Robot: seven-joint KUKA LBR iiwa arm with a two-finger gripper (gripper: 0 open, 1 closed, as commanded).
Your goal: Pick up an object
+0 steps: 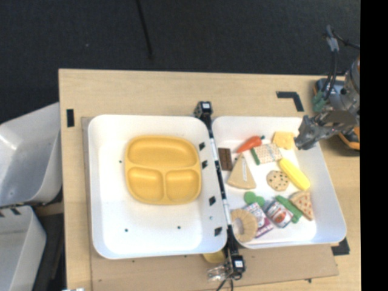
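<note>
My gripper (305,137) hangs over the far right corner of the right bin (327,223), right beside a pale yellow cracker square (283,140). Toy food lies scattered in this bin: an orange carrot (248,143), a green-edged cracker (267,153), a dark chocolate bar (225,158), a tan sandwich wedge (241,174), a chip cookie (277,180), a yellow banana (294,174), a pizza slice (303,204), a small red can (278,213) and a round bread piece (245,224). I see nothing held in the gripper.
The left bin (109,223) holds a yellow divided plate (162,168). A black clip rail (213,174) runs between the two bins. The arm's wrist (339,99) sits at the right edge, over the wooden bench (151,90).
</note>
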